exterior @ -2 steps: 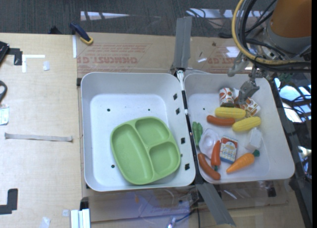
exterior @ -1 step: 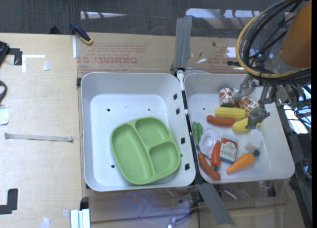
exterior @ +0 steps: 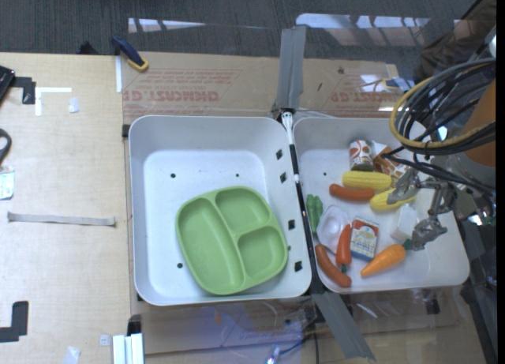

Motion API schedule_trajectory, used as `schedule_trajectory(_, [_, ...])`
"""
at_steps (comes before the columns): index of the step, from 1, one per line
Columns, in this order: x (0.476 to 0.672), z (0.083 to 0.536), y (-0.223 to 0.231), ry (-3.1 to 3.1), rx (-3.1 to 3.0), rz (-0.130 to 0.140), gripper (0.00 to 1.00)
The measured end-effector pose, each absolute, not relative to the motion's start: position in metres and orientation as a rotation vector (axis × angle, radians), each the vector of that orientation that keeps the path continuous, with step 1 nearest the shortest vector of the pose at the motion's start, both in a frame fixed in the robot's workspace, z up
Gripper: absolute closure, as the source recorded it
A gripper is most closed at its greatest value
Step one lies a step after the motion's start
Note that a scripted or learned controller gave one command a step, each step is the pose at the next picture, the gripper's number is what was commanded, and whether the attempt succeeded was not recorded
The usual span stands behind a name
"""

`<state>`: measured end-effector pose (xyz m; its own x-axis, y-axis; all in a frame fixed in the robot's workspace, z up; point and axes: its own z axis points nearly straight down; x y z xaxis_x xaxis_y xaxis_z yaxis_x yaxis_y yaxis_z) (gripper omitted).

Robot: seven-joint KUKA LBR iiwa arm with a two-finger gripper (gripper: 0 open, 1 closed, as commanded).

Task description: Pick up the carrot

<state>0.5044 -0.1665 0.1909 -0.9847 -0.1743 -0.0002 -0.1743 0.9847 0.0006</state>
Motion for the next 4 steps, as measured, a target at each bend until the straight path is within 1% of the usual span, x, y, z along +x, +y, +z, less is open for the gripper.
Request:
schedule_trajectory(1, [0.492, 0.106, -0.207, 2.938, -1.111, 0.002, 0.00])
schedule_trajectory(2, [0.500, 0.232, -0.221, 2.970, -1.013, 0.002, 0.00])
schedule_trajectory(3, [0.490, 0.178, -0.221, 2.730, -1.551, 0.004, 0.00])
schedule_trajectory(4, [0.488, 0.103, -0.204, 2.472, -1.905, -0.031, 0.00])
